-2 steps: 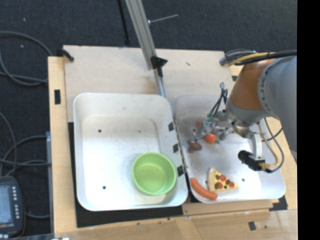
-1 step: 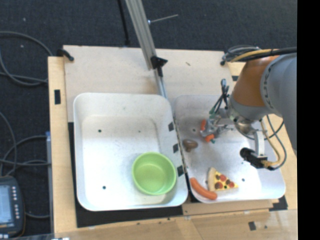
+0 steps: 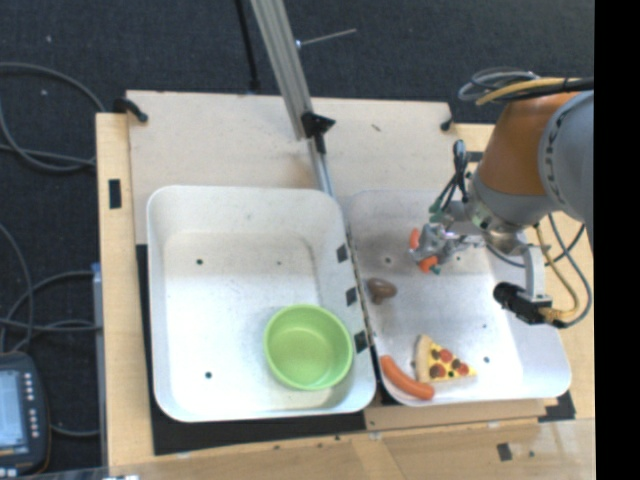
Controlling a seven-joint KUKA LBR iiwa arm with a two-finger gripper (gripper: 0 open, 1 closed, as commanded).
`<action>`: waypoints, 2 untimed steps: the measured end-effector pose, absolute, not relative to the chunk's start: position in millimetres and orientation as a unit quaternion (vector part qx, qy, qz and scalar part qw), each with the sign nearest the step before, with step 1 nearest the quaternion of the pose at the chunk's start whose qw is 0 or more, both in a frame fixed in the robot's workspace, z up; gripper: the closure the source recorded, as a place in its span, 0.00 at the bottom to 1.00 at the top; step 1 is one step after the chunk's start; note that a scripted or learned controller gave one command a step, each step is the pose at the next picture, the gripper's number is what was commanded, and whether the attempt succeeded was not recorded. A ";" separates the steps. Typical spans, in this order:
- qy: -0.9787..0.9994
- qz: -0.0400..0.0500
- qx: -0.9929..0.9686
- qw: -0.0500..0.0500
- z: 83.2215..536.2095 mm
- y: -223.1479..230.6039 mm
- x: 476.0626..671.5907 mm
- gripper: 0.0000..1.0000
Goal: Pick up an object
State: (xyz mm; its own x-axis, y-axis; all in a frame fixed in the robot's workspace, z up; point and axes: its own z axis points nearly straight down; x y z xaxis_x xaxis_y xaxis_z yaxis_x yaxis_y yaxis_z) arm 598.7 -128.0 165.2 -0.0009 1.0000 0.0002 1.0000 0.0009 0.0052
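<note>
Nearest candidate I see is the brown lump (image 3: 381, 289), centre of frame in the right bin (image 3: 520, 363), just lower left of my gripper (image 3: 432, 251). Can't tell the gripper's state. Risk: I close on bare floor, lump being small and low. Pizza slice (image 3: 441, 360) and sausage (image 3: 406, 377) lower right; green bowl (image 3: 309, 345) in the left bin (image 3: 180, 268).

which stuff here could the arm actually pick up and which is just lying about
Could be picked up, all in the right bin:
- small brown object
- pizza slice toy
- orange sausage toy
- gripper, over that bin

Just lying about:
- green bowl in the left bin
- metal pole
- black cables on the floor
</note>
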 end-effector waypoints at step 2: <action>0.709 0.002 0.706 0.002 248.3 -125.7 602.9 1.00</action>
